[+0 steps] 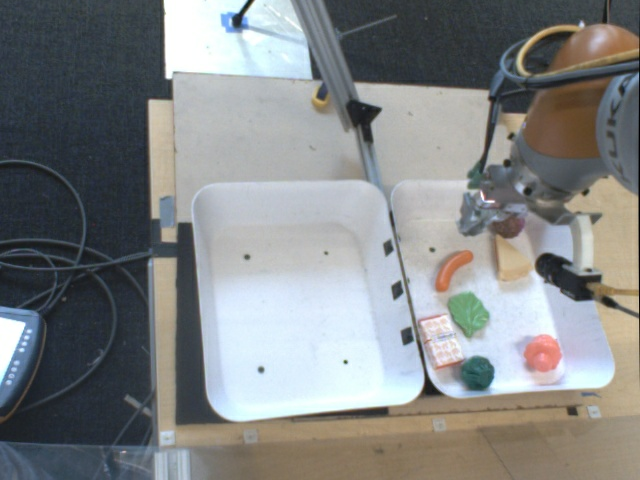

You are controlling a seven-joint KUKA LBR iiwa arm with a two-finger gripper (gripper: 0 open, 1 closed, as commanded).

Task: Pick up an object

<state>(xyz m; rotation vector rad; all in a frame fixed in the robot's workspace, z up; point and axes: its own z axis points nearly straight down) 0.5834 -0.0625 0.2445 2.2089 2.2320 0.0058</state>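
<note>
The gripper (483, 212) hangs in the right bin (420, 203), a dark red thing (510, 225) just beside it

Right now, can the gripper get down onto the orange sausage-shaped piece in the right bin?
Probably yes: the orange sausage-shaped piece lies apart from its neighbours, nothing over it, and the gripper hangs just up-right of it.

A pale wooden bench (270, 138) with a lighter board on top carries two shallow white plastic bins side by side, the left bin (300, 298) touching the right bin (420, 208).
</note>
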